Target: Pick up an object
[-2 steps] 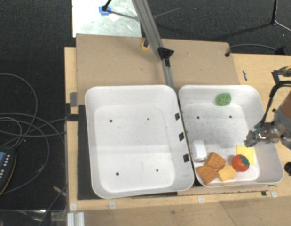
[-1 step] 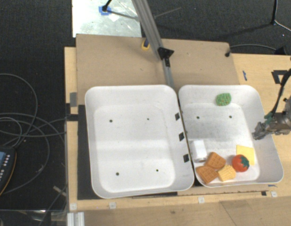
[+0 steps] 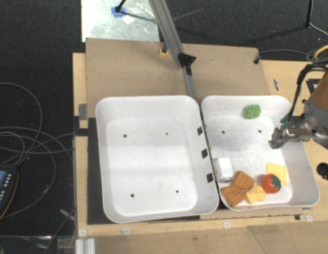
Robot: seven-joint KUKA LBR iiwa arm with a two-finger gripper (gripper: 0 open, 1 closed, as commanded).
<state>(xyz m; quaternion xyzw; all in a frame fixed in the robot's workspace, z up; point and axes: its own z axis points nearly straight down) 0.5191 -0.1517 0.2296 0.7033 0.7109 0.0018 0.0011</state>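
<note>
The toy tomato [image 3: 271, 183], lower right of frame, looks light, rigid, slippery: grip across its middle. Gripper [image 3: 275, 140] jaws' state: cannot tell.

The arm [image 3: 320, 107] comes in from three o'clock, wrist bent toward nine, its gripper [image 3: 275, 140] low with nothing visibly between the fingers.

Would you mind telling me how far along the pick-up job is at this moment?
Nothing looks picked yet. The gripper hangs over the right bin near its right side, with nothing seen in it. The tomato, cheese wedge, waffles, white block and green ball all lie in the bin, awaiting a grasp.
</note>
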